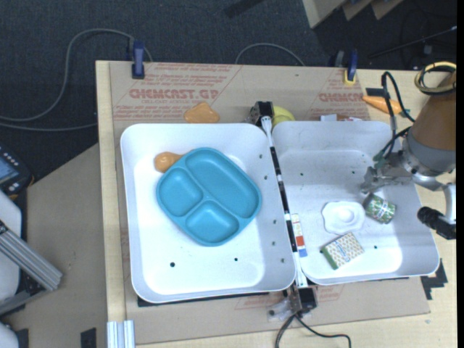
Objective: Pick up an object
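Nothing is lifted yet. My gripper (378,183) hangs low in the right bin (319,147), near its right wall, and whether my jaws are wide or narrow I cannot tell. Just below them lies a small green can (380,209) on its side, long axis running from upper left to lower right, apart from me as far as I can judge. Beside it sit a white lid (342,215) and a patterned packet (343,249). The grasp and the lift both remain.

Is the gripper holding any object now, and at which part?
It cannot be told: the gripper is low in the right bin, just above a small green can.
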`<state>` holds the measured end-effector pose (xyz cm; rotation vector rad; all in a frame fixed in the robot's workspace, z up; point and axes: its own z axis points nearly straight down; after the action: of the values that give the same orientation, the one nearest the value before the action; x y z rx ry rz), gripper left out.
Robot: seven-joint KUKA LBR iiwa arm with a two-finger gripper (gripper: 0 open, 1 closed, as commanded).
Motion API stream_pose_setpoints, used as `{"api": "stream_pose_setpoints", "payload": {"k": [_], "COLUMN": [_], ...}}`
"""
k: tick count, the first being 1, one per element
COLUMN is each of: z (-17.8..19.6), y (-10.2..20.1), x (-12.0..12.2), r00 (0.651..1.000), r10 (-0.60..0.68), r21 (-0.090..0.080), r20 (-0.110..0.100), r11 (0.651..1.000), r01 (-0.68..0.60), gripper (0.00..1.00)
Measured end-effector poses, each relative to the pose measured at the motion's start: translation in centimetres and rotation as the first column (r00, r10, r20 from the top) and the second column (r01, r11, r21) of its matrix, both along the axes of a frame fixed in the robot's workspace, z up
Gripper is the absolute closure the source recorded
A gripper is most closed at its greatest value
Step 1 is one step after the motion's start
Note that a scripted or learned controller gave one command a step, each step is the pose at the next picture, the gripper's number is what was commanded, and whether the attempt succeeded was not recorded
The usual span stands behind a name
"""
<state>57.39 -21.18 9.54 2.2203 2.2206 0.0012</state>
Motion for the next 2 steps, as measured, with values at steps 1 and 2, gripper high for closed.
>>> {"api": "stream_pose_setpoints", "payload": {"k": [1,2], "z": [-0.1,-1.1], "y": [0.0,-0.1], "x": [0.0,-2.9], "r00": [1.0,1.0], "r10": [0.0,-0.001], "r21": [0.0,0.004], "r20": [-0.001,-0.005], "r11": [1.0,1.0], "r01": [0.0,0.001], "gripper": [0.0,0.0]}}
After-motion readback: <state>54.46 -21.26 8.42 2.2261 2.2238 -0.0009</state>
